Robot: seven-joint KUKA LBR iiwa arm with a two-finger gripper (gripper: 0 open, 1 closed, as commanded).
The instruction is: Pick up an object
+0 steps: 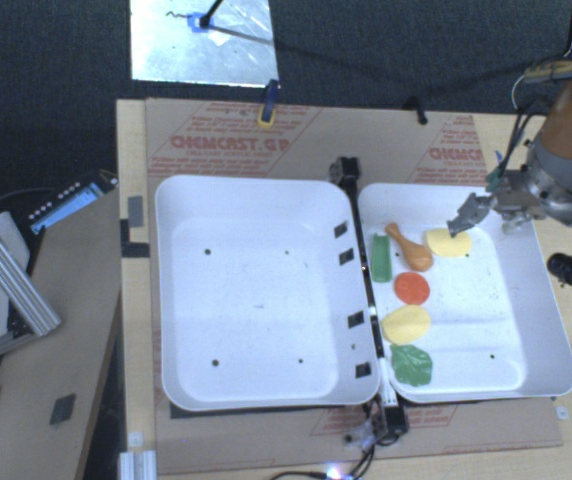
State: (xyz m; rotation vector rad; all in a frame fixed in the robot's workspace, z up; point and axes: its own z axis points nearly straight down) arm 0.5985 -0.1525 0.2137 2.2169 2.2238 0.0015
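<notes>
**Hand above the right bin**

Hand (463,220) poised over right bin (536,298), just beside a pale yellow piece (449,243); fingers' spread impossible to tell, nothing seen between them. Nearby: orange drumstick (409,246). Along the bin's left edge: green stick (381,256), orange-red disc (412,288), yellow lump (406,324), green lump (412,365). Left bin (256,298) beyond.

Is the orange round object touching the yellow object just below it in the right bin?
Cannot tell. In the camera view the orange round object and the yellow object sit edge to edge in the right bin, with no plain gap or overlap visible.
</notes>
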